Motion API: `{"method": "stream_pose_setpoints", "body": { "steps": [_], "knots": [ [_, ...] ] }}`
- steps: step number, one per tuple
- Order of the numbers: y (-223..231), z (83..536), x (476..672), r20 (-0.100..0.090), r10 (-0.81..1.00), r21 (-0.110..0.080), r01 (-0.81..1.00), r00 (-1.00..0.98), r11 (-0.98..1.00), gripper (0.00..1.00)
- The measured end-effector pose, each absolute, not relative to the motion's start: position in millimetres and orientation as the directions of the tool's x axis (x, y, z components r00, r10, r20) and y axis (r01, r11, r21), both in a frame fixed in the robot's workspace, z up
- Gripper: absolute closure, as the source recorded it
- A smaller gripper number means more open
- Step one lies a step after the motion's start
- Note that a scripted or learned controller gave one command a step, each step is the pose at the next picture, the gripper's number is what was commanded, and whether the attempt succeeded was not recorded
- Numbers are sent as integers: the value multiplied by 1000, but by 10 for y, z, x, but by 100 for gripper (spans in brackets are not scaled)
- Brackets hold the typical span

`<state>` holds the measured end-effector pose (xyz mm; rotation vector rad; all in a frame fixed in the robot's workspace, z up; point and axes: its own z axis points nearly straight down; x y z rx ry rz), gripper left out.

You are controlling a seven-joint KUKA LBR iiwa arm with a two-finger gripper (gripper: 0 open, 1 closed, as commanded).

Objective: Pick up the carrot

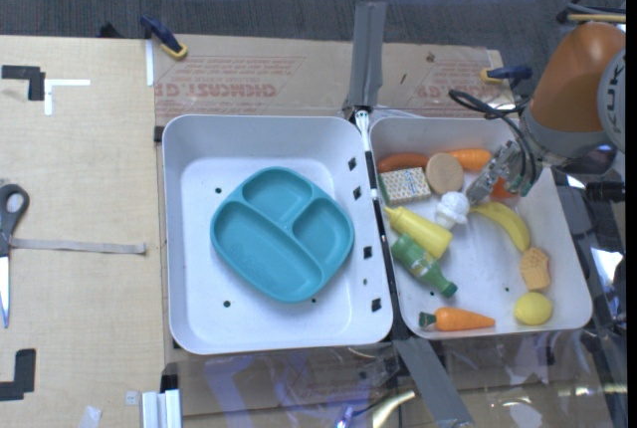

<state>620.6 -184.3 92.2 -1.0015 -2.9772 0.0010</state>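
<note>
One carrot (461, 320) against the right bin's near wall (498, 331), jaws (495, 179) well apart.

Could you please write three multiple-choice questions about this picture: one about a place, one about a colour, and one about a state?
1. Where does the carrot lie?
A. on the divided plate
B. at the near edge of the right bin
C. outside both bins

2. What colour is the divided plate?
A. red
B. white
C. blue

3. How does the banana rest?
A. flat on the floor of the right bin
B. lifted in the air
C. on the divided plate

Answers:
1. B, the carrot is beside the bin's front wall.
2. C, the plate in the left bin is blue.
3. A, the banana lies on the bin floor, just below the claw.
</note>
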Motion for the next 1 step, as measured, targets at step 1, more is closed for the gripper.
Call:
{"method": "stream_pose_setpoints", "body": {
  "steps": [1],
  "knots": [
    [-1843, 922, 6207, 0, 604, -1, 604, -797, 797, 0]
  ]
}}
